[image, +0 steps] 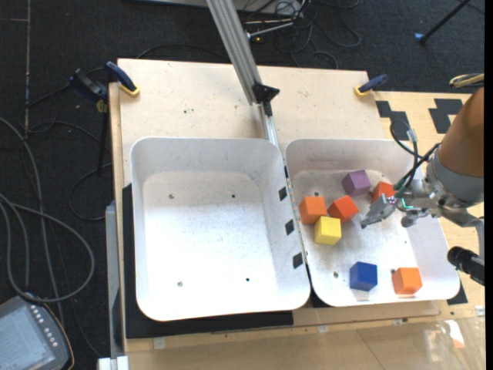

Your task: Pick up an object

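Observation:
The right bin holds several small blocks. A purple block lies toward the back, with a red block just to its right. Two orange blocks sit side by side mid-bin, and a yellow block lies in front of them. A blue block and another orange block rest near the front wall. My gripper reaches in from the right, just in front of the red block and right of the orange pair. Its fingers are open, with only bin floor between them.
The left bin sits beside the right one, their walls meeting at mid-bench. A slanted metal rail runs from the back to the bins' junction. Clamps grip the board's back corners.

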### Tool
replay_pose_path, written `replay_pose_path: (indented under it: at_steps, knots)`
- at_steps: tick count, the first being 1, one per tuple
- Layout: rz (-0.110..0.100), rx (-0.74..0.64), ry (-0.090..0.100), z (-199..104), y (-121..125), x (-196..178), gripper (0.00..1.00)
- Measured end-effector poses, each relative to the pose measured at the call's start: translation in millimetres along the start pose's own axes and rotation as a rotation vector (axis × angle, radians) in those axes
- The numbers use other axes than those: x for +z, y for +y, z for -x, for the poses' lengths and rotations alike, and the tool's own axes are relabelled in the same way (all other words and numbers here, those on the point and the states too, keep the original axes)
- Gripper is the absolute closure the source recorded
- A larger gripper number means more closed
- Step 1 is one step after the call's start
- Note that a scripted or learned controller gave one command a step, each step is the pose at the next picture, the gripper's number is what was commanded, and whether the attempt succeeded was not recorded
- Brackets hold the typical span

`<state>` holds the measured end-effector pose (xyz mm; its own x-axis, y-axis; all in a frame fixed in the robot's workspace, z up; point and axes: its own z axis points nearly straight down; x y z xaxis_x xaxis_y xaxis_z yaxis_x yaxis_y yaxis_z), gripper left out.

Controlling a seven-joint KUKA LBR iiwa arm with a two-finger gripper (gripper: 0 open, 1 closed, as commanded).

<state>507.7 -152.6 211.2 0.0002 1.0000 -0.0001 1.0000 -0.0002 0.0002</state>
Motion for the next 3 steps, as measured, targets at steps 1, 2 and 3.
replay_pose_path:
  at_steps: [1, 2, 3]
  knots:
    - [-0.007, 0.002, 0.002, 2.5, -9.0, 59.6, 0.00]
    - [-0.006, 0.001, 0.002, 1.7, -10.4, 113.1, 0.00]
    - [0.002, 0.001, -0.001, 2.4, -8.0, 99.9, 1.00]
